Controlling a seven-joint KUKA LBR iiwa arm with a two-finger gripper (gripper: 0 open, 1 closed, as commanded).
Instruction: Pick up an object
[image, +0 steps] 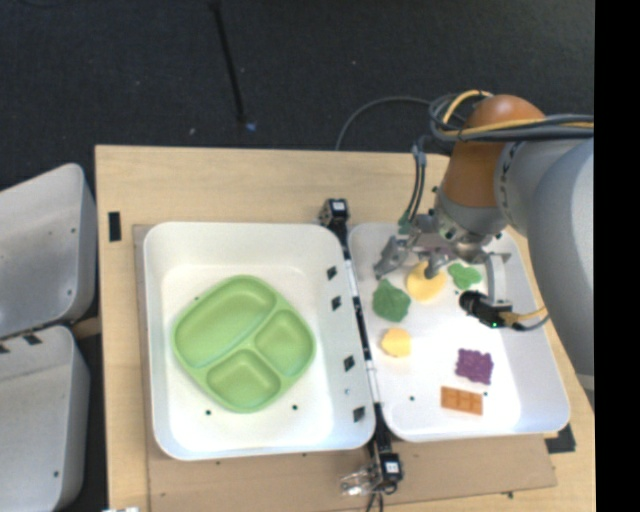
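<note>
the green divided plate (244, 343) lies in the left white bin (160, 400), a little toward that bin's front, and serves here as the landmark. to the plate's right, past the black-clipped seam where the two bins meet, sits the right white bin (530, 400), which holds all the small objects. nearest the plate, just across the seam, is a dark green lump (391, 301); just in front of that lump lies a small yellow piece (397, 343). farther right of the plate than these, a pale yellow rounded piece (425, 287) sits at the back part of the bin, touching or nearly touching the dark green lump's upper right side. a light green piece (464, 274) lies just beyond it, farther still from the plate. toward the bin's front, well right of the plate, are a purple studded block (475, 366) and, in front of it, a flat orange brick (462, 401). the grey arm with its orange band comes in from the far side, and the gripper (432, 262) hangs directly over the pale yellow rounded piece, at the plate's upper right. whether its jaws are apart or together cannot be told from this angle, nor whether anything is between them.
</note>
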